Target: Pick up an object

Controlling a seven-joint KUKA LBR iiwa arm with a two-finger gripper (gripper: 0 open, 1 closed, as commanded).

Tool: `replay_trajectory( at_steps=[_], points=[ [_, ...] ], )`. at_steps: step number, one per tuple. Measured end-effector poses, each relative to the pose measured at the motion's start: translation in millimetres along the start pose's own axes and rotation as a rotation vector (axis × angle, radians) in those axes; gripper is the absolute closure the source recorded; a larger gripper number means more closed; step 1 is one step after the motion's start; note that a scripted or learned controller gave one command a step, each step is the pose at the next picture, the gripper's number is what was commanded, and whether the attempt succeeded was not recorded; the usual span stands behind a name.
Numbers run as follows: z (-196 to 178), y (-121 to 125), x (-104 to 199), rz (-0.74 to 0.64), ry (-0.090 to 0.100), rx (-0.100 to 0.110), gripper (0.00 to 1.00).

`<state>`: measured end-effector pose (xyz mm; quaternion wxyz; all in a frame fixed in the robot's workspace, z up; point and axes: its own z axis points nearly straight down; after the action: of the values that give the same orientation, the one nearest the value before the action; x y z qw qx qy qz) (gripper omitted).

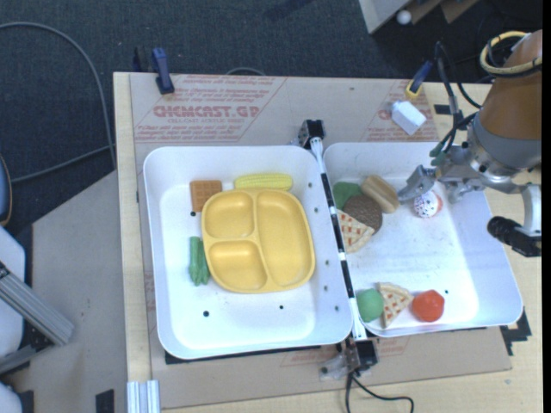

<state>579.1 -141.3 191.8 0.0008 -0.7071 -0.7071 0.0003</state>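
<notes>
Your fingers [428,198] are down in the right bin [482,269], up near its far edge, and there's a small white egg-shaped thing with reddish speckles [426,204] sitting right between them. Can't tell from this angle whether they're actually squeezing it or just parked around it, so I won't call it.

Just to the left of that you've got a tan bread roll [380,193], then a dark brown patty [362,211] lying partly on a pizza slice [351,230], with a green piece [345,194] tucked beside the divider. All pretty crowded together, but the egg sits a bit apart from them.

Along the near edge of the same bin: a green lump [370,305], a second pizza slice [394,300] touching it, and a red tomato [428,305].

The left bin [250,329] holds a yellow divided tray [256,237], with corn [263,181] and an orange cracker [205,194] behind it and a green pea pod [198,261] on its left. Both bins sit on the cardboard-covered counter [207,110].
</notes>
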Motion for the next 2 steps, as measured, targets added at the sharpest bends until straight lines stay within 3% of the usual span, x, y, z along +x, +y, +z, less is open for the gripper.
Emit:
replay_trajectory(
  at_steps=[1, 2],
  points=[
    [81.9, 31.8, -17.2, -0.001, -0.011, -0.023, 0.00],
    [96.6, 46.0, -0.5, 0.001, -0.001, 0.000, 0.00]
  ],
)
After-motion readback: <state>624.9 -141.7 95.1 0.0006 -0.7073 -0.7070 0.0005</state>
